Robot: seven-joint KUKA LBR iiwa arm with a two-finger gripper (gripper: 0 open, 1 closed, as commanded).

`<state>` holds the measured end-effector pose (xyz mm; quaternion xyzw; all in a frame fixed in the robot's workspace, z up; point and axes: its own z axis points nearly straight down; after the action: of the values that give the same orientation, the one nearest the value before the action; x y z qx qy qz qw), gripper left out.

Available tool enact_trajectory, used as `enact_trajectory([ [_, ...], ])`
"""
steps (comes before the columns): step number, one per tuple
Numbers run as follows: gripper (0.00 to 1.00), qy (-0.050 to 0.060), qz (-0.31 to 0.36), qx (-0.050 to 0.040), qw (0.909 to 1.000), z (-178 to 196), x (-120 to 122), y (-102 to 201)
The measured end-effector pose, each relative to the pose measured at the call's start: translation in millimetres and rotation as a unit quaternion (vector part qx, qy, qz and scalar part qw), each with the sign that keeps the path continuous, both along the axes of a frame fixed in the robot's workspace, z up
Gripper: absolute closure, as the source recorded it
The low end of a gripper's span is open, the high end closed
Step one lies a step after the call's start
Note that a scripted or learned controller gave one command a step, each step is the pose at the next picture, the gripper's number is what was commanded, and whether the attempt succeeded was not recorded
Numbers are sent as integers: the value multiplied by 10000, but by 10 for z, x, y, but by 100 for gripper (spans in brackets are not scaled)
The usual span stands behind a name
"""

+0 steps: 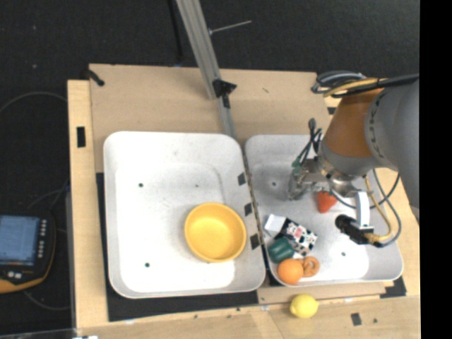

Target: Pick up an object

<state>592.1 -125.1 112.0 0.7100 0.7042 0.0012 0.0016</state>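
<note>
My gripper (305, 183) hangs low over the right bin (272, 154), in its upper middle, with my grey arm and its orange band reaching in from three o'clock. Whether it is released or clenched I cannot tell from this slant, and nothing shows in its grasp. Just beside it at four o'clock lies a small red-orange object (325, 203), partly hidden by my wrist. Further out at six o'clock sits a cluster against the bin's near left corner: a white block (274, 224), a black-and-white patterned piece (302, 238), a dark green object (280, 248) and an orange ball (290, 271). At eight o'clock, well apart in the left bin (141, 161), rests a yellow bowl (215, 232). A yellow lemon (304, 306) lies outside the bins on the bench (141, 97), at six o'clock.
</note>
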Motion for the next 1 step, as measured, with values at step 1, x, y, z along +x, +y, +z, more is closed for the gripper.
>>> enact_trajectory([
  [1,100,-10,3,-5,10000,453,51,-64],
])
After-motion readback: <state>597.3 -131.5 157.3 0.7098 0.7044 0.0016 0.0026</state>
